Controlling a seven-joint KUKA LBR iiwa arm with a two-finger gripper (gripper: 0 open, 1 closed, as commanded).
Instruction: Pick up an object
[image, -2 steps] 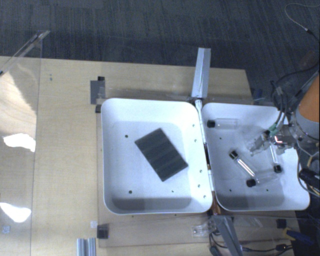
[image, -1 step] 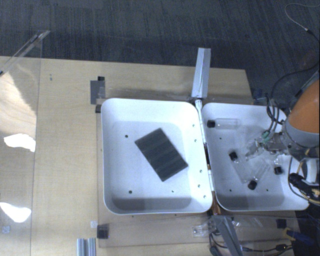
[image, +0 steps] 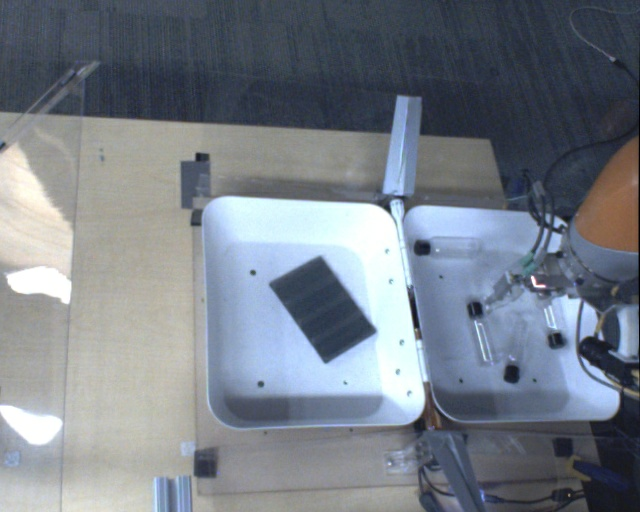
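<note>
Here the pincer (image: 520, 283) hangs over the right bin (image: 600, 405), at 9 o'clock from the arm's orange band (image: 610, 205); its grip state cannot be told. Clear vials (image: 481, 335) lie beneath.
</note>
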